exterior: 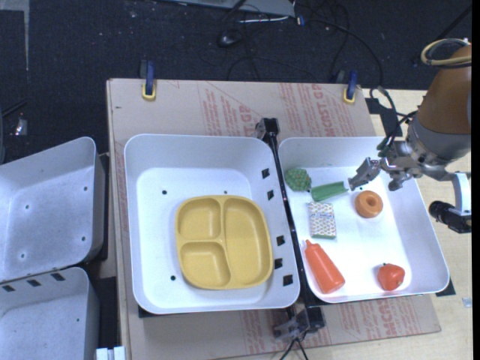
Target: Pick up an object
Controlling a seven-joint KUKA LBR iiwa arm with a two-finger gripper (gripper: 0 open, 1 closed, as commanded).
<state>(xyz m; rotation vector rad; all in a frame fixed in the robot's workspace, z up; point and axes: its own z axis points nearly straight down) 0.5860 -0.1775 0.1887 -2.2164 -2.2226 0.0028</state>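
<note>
Here we found the gripper low over the back of the right-hand bin, its fingers a little apart with nothing between them. The nearest thing to them was the green cylinder, lying flat on the bin floor just to the camera's left of the fingertips; whether it touched them we could not tell. Its long axis ran roughly left to right across the view, tilting slightly up toward the gripper, so the fingers pointed almost along it rather than across it. We judged that a grasp would call for a short shift left, with the fingers closing across the narrow width. The orange doughnut sat just below the gripper in the view, also close. The patterned sponge, the orange bottle and the red pepper lay farther toward the front.
</note>
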